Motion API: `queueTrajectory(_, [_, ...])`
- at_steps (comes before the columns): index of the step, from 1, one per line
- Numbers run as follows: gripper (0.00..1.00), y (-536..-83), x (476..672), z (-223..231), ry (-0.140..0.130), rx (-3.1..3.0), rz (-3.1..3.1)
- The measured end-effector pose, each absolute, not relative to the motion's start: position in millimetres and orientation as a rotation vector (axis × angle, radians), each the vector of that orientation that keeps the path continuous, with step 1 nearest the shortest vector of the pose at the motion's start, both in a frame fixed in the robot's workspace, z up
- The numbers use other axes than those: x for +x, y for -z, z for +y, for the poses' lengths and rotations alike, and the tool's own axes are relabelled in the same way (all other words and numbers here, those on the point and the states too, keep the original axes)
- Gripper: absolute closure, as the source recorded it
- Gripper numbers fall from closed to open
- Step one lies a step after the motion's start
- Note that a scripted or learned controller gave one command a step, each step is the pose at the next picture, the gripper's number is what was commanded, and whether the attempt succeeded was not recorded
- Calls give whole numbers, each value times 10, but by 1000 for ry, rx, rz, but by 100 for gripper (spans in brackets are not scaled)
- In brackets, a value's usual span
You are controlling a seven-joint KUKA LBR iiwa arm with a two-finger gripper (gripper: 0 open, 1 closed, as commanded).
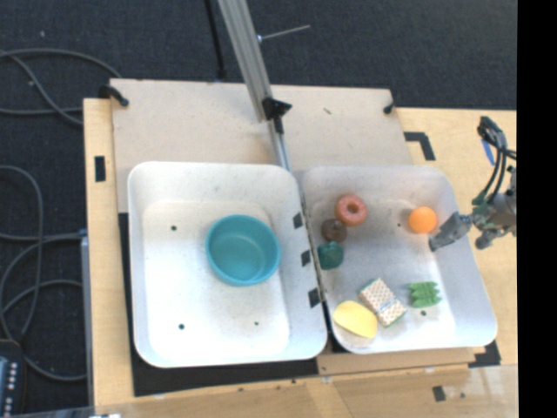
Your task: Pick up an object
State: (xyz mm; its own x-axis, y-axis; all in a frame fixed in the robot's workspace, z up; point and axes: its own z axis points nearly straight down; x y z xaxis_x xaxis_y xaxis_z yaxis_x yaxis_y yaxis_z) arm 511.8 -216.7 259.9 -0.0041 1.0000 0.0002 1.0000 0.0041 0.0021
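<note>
The right bin [477, 313] holds several small things: an orange ball [423, 219], a pink ring [351, 209], a brown lump [333, 229], a small teal piece [330, 254], a yellow rounded object [355, 319], a checkered box [382, 300] and a green toy [424, 294]. My gripper [467, 232] hangs over the bin's right rim, just right of and slightly below the orange ball. Its fingers stand apart with nothing between them, and the left fingertip [446, 233] is close to the ball.
The left bin [144, 190] has a teal bowl [243, 249] near its middle. A slanted metal rail [248, 46] runs down to the gap between the bins. Cables lie on the dark floor at the left.
</note>
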Motion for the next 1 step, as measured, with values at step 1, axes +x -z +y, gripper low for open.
queueTrajectory(1, [0, -2599, 5119, -2165, -4, 2216, 2225])
